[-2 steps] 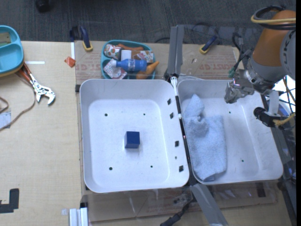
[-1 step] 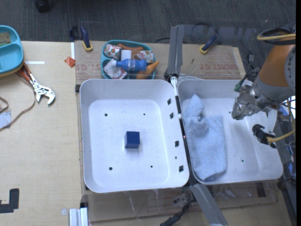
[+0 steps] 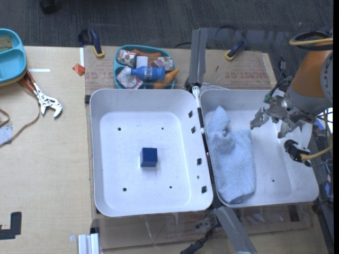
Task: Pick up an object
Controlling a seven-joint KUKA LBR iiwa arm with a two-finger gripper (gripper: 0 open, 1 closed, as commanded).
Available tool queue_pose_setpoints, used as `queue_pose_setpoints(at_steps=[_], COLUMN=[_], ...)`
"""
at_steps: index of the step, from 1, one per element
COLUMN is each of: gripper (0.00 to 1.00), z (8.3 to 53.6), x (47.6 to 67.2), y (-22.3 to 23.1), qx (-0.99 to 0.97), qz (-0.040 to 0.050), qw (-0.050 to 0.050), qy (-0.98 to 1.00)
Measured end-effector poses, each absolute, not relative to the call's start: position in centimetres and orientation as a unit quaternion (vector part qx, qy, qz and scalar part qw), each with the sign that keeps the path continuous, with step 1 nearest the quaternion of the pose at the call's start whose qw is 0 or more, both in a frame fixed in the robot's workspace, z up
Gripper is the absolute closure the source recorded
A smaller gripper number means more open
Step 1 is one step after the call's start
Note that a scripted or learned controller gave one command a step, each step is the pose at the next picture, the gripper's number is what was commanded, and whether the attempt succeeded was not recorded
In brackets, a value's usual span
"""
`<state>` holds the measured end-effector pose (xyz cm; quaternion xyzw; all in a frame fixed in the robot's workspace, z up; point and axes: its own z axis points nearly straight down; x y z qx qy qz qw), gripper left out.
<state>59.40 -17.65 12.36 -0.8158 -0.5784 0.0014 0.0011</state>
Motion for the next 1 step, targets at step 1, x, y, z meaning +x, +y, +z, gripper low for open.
queue_pose_setpoints(at_steps=[1], gripper=[0.0], z=[20.44], x=[59.16], y=[-21.25], qx=[-0.875], qz=[0.0009], qw=[0.0], qy=[-0.485])
